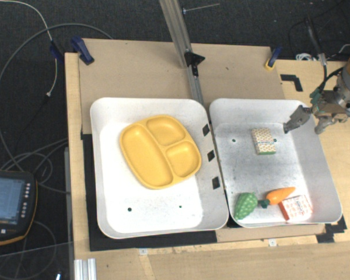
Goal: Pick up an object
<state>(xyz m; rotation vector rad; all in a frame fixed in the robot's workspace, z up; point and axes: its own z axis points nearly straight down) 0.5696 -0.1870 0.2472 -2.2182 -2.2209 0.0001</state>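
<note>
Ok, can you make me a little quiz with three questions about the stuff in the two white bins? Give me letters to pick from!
1. Where is the yellow plate?
A. in the left bin
B. in the right bin
C. on the black floor

2. How many things lie in the right bin?
A. one
B. two
C. four

3. What is the gripper doing?
A. lifting the carrot
B. holding nothing, fingers apart
C. pressing on the yellow plate

Answers:
1. A, the plate sits in the left bin.
2. C, there is a dotted block, a green toy, an orange carrot and a red and white box.
3. B, its fingers are spread over the bin's top right corner with nothing between them.
</note>
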